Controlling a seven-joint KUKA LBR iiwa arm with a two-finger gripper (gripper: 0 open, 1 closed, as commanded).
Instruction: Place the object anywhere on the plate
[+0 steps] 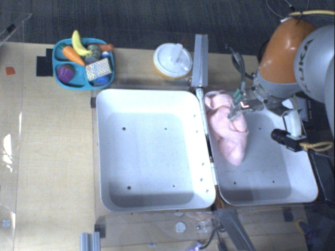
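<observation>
Right now my tool [238, 107] sits on the pink object [228, 132] in the right bin [277, 187]; grip unclear, so next I confirm the grasp

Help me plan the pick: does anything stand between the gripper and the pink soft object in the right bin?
Nothing visible does: the gripper sits directly over the upper part of the pink soft object in the right bin.

Two bins sit side by side on the bench [47, 156]. The left bin [152, 148] lies beside the right bin [272, 182], where a soft object [227, 132] rests along the left wall, the gripper [239, 104] above its far end. A compartment tray [84, 63] sits near the bench's far-left part; a lidded cup [172, 60] stands behind the left bin's far-right corner.
</observation>
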